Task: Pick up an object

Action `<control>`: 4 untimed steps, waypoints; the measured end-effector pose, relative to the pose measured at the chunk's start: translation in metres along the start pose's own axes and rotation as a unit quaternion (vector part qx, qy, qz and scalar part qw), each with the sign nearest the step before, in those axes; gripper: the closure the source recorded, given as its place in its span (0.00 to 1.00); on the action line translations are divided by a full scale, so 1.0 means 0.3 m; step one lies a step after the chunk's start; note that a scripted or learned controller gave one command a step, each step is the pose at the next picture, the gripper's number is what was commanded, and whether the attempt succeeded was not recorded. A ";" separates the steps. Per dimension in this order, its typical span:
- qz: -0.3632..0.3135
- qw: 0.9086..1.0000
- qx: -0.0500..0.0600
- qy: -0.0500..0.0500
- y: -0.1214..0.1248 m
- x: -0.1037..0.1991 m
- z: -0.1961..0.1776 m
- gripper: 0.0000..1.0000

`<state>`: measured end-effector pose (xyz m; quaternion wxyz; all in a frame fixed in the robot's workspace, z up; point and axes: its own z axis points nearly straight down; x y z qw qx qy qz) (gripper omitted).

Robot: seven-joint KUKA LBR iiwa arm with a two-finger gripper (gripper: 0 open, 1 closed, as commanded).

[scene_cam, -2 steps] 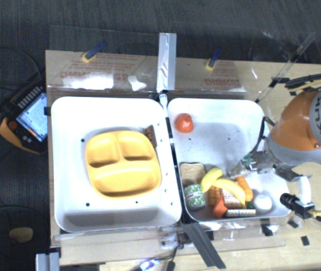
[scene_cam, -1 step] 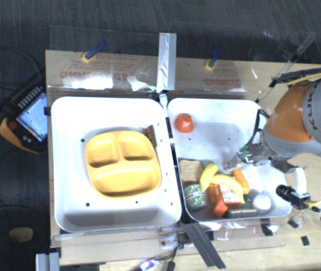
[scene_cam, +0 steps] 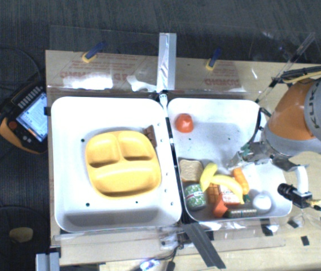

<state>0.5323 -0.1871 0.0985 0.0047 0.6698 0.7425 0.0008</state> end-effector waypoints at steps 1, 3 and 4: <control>0.120 0.993 -0.006 -0.001 -0.082 0.070 0.023 1.00; 0.129 0.992 0.006 0.003 -0.143 0.192 -0.099 0.00; 0.040 0.999 0.001 0.001 -0.036 0.200 0.031 0.00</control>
